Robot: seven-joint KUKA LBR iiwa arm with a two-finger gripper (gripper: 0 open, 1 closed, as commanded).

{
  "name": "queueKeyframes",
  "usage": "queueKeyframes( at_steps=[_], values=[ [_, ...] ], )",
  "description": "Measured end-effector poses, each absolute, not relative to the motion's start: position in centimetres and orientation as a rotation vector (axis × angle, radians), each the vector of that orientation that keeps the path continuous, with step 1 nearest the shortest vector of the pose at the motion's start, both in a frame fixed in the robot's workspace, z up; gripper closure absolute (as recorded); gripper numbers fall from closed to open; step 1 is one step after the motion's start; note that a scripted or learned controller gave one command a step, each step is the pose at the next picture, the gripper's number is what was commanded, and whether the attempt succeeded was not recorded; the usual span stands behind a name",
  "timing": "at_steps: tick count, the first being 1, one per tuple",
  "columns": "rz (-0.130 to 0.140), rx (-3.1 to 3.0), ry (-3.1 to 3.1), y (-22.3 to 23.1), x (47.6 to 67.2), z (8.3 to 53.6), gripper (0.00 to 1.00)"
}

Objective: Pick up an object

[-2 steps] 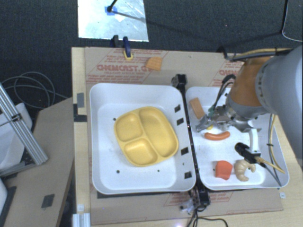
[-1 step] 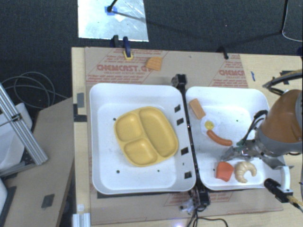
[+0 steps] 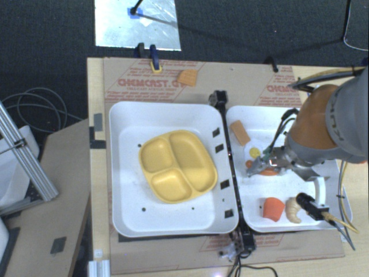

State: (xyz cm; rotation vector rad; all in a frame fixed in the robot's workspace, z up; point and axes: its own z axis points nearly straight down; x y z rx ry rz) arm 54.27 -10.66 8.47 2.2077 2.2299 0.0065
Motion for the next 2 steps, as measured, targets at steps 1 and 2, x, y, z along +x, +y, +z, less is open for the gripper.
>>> queueKeyframes(
  at_steps=[1,2],
  values=[
    [0.010,2.206,2.224,-10.9,63.3,8.6,0.00],
    [-0.002,2.223,2.225,-8.3,57.9,8.4,0.00]
  ],
)
